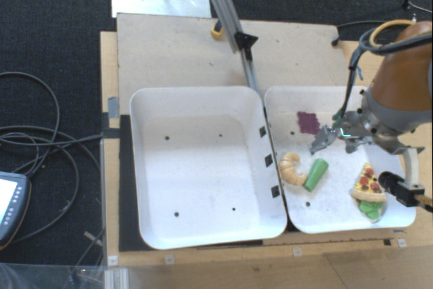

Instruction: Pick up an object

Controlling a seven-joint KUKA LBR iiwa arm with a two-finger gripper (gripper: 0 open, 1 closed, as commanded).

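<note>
Pizza slice (369, 183) at right bin (325, 223) near edge, green piece beneath half hidden. I count one croissant (291, 168), one green cylinder (315, 174), one purple piece (308, 122). Gripper (336, 137) over the bin; can't tell its grip.

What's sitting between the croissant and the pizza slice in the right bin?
In the camera view, a green cylinder lies tilted between the croissant and the pizza slice, close against the croissant. From cylinder to pizza, bare bin floor.
</note>
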